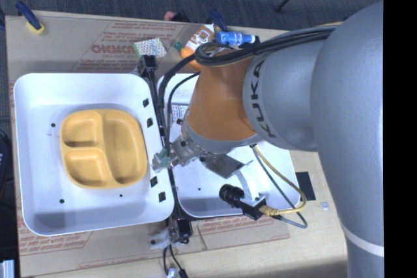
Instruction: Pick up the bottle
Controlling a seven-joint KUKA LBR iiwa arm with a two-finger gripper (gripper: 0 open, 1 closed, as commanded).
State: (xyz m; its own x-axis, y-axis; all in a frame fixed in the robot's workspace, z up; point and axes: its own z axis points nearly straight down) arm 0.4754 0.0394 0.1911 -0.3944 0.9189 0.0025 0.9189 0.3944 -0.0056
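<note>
The grey arm (326,88) reaches in from the surface's right edge, its orange band (218,104) angled down toward the middle.

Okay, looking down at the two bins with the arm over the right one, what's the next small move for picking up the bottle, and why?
Probably lift the arm a little and pull it back toward the right. It covers most of the right bin, so whatever lies beneath is hidden, and the left bin holds a yellow divided tray. A clearer look should come first.
</note>
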